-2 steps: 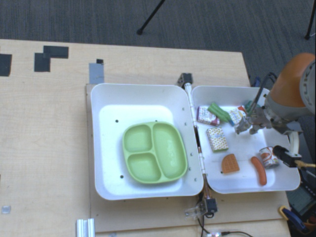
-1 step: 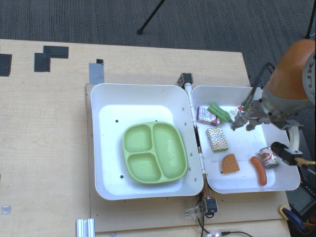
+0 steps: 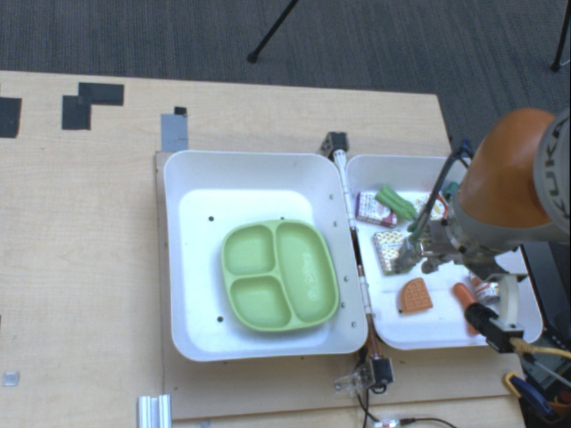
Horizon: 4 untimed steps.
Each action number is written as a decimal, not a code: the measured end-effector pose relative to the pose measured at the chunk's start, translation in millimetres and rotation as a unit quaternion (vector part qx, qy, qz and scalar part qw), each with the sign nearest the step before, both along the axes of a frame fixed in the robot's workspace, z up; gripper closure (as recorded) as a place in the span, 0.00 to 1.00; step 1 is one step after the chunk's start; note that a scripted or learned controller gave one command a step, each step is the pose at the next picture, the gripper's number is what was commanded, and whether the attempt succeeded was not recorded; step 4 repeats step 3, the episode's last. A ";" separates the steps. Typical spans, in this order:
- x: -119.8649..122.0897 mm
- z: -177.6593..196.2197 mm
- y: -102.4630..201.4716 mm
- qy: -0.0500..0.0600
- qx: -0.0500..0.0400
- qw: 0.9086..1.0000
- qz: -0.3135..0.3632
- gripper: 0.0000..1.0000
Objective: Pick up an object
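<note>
From the overhead camera, the grey arm's two-finger gripper [image 3: 419, 255] hangs low in the right shallow white bin [image 3: 446, 330], over a shiny patterned foil packet [image 3: 389, 250] (fingers open or closed: cannot tell). Just beside lies an orange waffle-textured wedge [image 3: 415, 296]. The left white bin [image 3: 187, 239] holds a pale green three-compartment plastic plate [image 3: 281, 275].
</note>
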<state>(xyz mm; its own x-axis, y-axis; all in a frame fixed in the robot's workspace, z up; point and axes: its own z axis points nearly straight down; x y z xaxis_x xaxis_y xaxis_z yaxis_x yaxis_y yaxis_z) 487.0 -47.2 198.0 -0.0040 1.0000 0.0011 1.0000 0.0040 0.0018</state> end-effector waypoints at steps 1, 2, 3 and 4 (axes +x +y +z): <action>8.6 -14.1 67.9 0.000 0.000 1.000 0.000 1.00; 0.2 2.5 125.7 0.000 0.000 1.000 0.000 1.00; 0.1 -13.6 34.3 0.000 -0.001 1.000 -0.001 1.00; 0.1 -13.6 34.3 0.000 -0.001 1.000 -0.001 1.00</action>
